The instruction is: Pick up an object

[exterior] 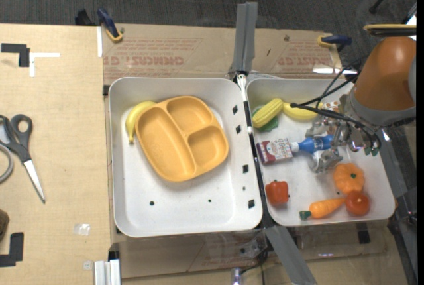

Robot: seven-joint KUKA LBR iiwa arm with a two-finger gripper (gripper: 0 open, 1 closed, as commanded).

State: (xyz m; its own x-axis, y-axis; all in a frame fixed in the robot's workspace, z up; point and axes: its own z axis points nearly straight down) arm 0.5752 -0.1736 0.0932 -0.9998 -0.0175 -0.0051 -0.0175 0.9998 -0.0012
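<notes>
The hand (329, 159) hangs low in the right bin (381, 174), right at the blue cap of the bottle (291, 148) lying on its side, and just above the orange pumpkin (348, 179). From here I cannot tell how wide it is open or whether it has anything; cables and metal blur together. To my eye the bottle is the nearest target, and a clean grip would mean straddling its narrow cap end squarely, so it doesn't roll. The pumpkin sits close enough to get nudged. The carrot (324, 208), tomato (358, 203) and red pepper (277, 192) lie nearer the front; the corn (267, 113) and banana (299, 112) at the back.
</notes>
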